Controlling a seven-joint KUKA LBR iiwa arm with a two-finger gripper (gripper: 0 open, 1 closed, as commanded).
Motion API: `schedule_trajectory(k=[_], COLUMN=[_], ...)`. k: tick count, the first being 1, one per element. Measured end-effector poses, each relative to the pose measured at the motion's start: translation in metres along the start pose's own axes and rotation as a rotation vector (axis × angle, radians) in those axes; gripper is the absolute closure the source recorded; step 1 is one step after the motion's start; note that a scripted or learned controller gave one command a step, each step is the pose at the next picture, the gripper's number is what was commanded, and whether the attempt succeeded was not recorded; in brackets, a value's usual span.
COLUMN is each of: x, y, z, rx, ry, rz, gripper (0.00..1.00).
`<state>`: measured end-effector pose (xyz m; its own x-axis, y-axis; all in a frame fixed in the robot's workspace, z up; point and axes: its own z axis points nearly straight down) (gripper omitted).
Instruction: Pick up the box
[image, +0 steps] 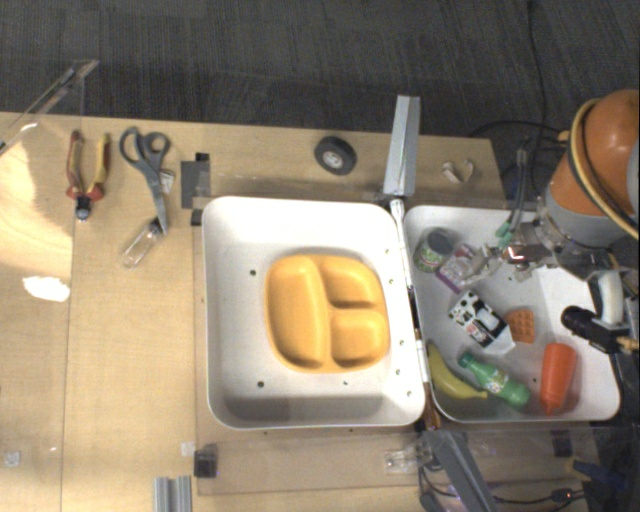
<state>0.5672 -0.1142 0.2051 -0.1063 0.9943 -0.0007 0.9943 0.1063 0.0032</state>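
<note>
White and black, the box (478, 320) lies in the right bin (590, 405), below-left of my gripper (512, 252), long axis slanting down-right; I cannot tell my grip state.

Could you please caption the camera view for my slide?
Gripper hovers over right bin, above the box; yellow tray fills left bin.

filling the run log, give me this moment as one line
stage: approach | end effector: over right bin, upper part | box: in right bin, ungrasped | left bin: yellow tray
</note>
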Motion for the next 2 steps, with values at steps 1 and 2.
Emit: schedule_trajectory(k=[1, 2], x=[-0.006, -0.008], y=[0.043, 0.045], z=[0.117, 0.104], rx=[-0.008, -0.014], ry=[-0.001, -0.006], rz=[0.046, 0.045], gripper=[0.0, 1.0])
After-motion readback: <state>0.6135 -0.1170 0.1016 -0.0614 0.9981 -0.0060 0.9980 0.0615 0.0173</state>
